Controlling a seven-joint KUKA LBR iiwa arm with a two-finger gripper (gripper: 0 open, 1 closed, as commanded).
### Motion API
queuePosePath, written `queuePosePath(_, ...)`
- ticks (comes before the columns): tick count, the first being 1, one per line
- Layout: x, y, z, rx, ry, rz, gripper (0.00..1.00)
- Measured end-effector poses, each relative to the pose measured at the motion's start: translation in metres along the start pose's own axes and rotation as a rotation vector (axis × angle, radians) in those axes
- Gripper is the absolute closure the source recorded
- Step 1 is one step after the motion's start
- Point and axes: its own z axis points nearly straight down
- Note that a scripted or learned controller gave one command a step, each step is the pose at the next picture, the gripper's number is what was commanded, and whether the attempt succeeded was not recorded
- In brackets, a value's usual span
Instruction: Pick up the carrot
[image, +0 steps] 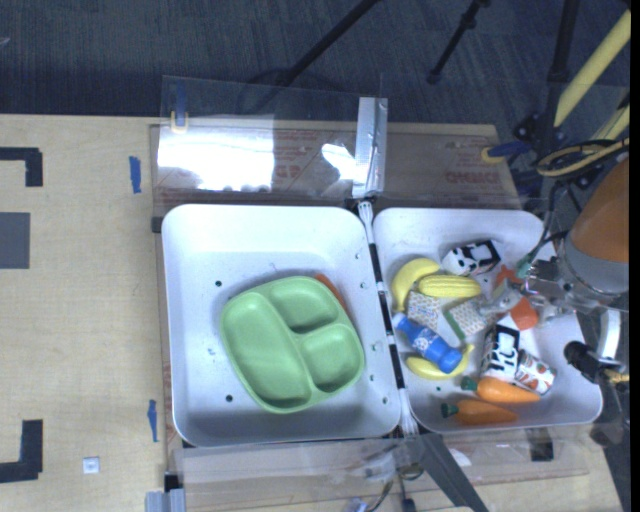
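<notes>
Seen from above at a slant, two white bins sit side by side on a wooden bench. The left bin (190, 300) holds a green tray (290, 342) with three compartments. The right bin (420, 228) is crowded with small objects.

The carrot (497, 391) lies on its side near the front of the right bin, orange, pointing roughly left to right. A second orange piece with a green end (468, 408) lies just in front of it, against the front wall. A white carton (515, 365) with dark and red print touches the carrot from behind. Further left are a blue bottle (427, 342), two bananas (430, 283) and a black and white toy (470, 257).

The arm (600, 240) enters from the right edge, grey with an orange band. Its gripper (512, 285) hangs over the back middle of the bin, well apart from the carrot; it appears to sit among grey and orange clutter, so I cannot tell whether it is parted or closed.

Risks, as a judgement: the carrot is hemmed in by the carton and the front wall, so a descending finger could land on the carton or jam against the wall. The two orange pieces are easy to confuse, and the wrong one might be taken. A round carrot may also roll or slip out of a pinch.
</notes>
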Motion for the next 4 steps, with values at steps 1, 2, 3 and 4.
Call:
queuePosePath(1,0.000,0.002,0.001,-0.002,-0.001,-0.041,0.00)
queuePosePath(2,-0.001,-0.041,-0.138,0.001,-0.011,-0.072,0.00)
queuePosePath(3,-0.023,-0.066,-0.024,-0.002,-0.010,-0.257,0.00)
queuePosePath(4,-0.027,-0.064,-0.251,0.001,-0.012,-0.242,0.00)
